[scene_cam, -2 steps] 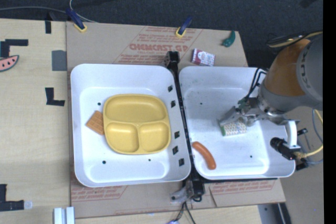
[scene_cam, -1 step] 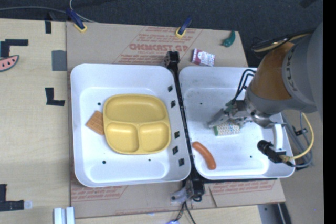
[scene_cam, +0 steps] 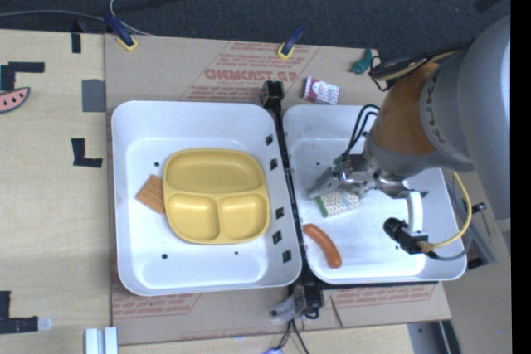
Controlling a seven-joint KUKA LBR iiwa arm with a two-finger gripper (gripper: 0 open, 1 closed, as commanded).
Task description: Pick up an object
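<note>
Two shallow white bins sit side by side on a cardboard-covered bench. The left bin [scene_cam: 133, 261] holds a yellow divided plate [scene_cam: 217, 195] that fills its middle, with a tan cracker [scene_cam: 151, 194] tucked at the plate's left edge. In the right bin [scene_cam: 365, 265], the gripper [scene_cam: 336, 182] hangs low over a small patterned packet [scene_cam: 338, 201] near the centre; whether its jaws are apart or together cannot be told. An orange sausage [scene_cam: 323, 245] lies near the front-left corner, apart from the packet, with bare floor around it.
</note>
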